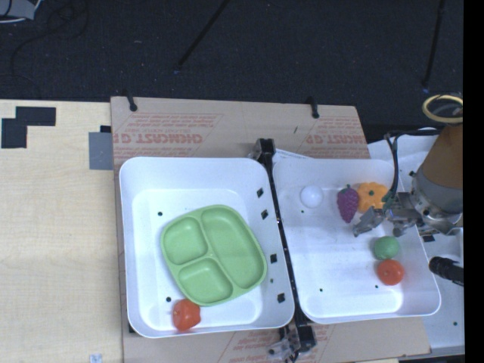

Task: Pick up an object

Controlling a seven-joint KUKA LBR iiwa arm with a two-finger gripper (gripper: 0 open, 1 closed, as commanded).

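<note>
1. Far left, the table (53,225) is pale, smooth wood, with a brown cardboard sheet (227,127) lying under both bins.
2. The left bin (136,203) is a shallow white tray of smooth plastic with rounded corners.
3. In it lies a light green plate (213,254), matte, rounded, split into three compartments and turned at an angle.
4. A small red-orange round fruit (186,314) sits at the plate's near corner, by the bin's front wall.
5. The right bin (333,293) is of the same white plastic and stands side by side with the left one.
6. A small white ball (311,196) rests near its back wall, pale against the floor.
7. To its right stands a purple, tapered, berry-like piece (348,203), and just beside that a lumpy orange piece (371,195).
8. My jaws (376,221) reach in from the right, grey metal, just beside the purple and orange pieces; they look spread and released, with nothing between them.
9. Just below my jaws lies a round green ball (386,247), and in front of it a round red-orange ball (390,271), both free on the bin floor.
</note>
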